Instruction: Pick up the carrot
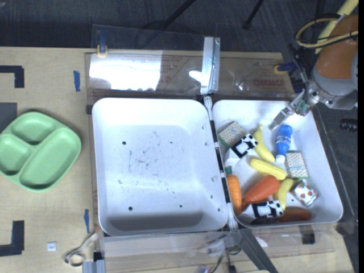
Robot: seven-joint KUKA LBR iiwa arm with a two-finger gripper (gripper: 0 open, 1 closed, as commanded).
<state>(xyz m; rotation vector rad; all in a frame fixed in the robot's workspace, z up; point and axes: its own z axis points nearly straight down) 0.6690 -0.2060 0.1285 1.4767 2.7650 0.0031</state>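
Carrot (261, 189) not yet picked up; approach step in hand.
It is seen among clutter near the right bin's (333, 169) front edge. The gripper (290, 112) is held over the back edge, well apart, nothing clamped; finger state cannot be told. Descent forward is required.

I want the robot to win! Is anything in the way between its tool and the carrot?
Yes. The tool hangs at the right bin's back; the orange tapered carrot lies near its front. A blue bottle, yellow corn cob and yellow banana lie between, the corn touching the carrot.
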